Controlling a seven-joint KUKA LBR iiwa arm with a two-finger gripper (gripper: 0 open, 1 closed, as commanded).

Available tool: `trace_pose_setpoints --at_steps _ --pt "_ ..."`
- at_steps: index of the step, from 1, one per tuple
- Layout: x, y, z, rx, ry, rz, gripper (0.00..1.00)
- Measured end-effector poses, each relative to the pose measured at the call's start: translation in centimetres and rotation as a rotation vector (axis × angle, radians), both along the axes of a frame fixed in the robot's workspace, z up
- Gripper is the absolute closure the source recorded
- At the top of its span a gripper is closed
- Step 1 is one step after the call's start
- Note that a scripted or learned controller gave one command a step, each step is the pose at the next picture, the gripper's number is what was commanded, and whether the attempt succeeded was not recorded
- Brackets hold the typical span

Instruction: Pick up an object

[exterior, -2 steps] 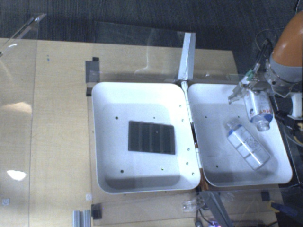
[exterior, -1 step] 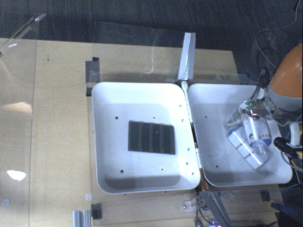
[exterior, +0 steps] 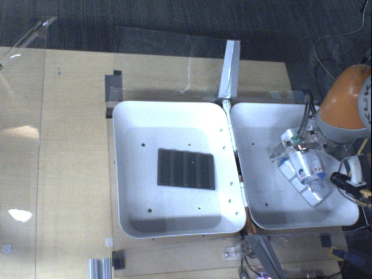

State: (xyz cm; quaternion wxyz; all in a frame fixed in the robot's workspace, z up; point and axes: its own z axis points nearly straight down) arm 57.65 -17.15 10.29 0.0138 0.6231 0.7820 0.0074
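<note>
Pincer (exterior: 296,166) near right bin (exterior: 256,156) wall

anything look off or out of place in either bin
Nothing looks spilled or broken. The left bin has a dark ribbed mat lying flat near its middle, set square. In the right bin the gripper is down over the floor at a slant; what lies under it is too blurred to tell.

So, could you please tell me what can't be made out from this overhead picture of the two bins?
- Gripper in the right bin: whether it is open or shut is too blurred and cluttered to read in the camera view.
- Whether anything lies under the gripper: hidden by the gripper body.
- Arm: cut off by the right edge.
- Dark ribbed object in the left bin: too little detail to identify.
</note>
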Motion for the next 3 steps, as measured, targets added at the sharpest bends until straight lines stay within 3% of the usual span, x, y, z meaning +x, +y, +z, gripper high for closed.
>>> trace_pose_setpoints --at_steps 1,2,3 --pt "0.5 2.0 -0.1 -0.009 -0.005 0.065 0.0" --pt "3.7 5.5 4.3 0.002 0.024 0.206 0.0" --pt "3.9 5.6 5.4 0.002 0.018 0.207 1.0"
